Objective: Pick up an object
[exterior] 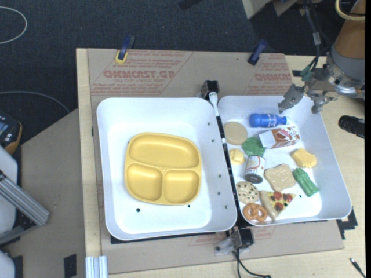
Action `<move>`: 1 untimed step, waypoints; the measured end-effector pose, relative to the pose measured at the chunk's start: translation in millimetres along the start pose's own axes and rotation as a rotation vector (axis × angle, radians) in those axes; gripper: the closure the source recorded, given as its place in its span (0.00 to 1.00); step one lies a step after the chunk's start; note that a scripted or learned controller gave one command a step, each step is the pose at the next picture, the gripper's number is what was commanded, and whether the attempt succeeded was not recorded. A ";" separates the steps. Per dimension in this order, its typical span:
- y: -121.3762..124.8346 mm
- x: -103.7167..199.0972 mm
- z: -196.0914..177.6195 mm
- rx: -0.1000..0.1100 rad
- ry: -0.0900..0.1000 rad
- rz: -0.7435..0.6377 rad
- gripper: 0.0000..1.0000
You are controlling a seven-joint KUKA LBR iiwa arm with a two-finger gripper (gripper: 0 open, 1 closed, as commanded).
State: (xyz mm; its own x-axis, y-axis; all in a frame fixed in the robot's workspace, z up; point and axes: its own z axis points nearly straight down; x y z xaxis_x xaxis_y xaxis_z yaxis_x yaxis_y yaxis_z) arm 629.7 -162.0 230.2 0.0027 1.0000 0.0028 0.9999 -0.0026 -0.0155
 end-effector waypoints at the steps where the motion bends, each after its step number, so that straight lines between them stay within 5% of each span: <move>1: 2.3 0.5 -9.2 -0.015 -0.002 -0.003 0.00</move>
State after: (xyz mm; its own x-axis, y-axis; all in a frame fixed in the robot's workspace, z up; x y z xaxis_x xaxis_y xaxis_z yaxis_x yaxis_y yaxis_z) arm 632.2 -161.6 239.3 -0.0001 1.0000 0.0005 1.0000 0.0001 -0.0008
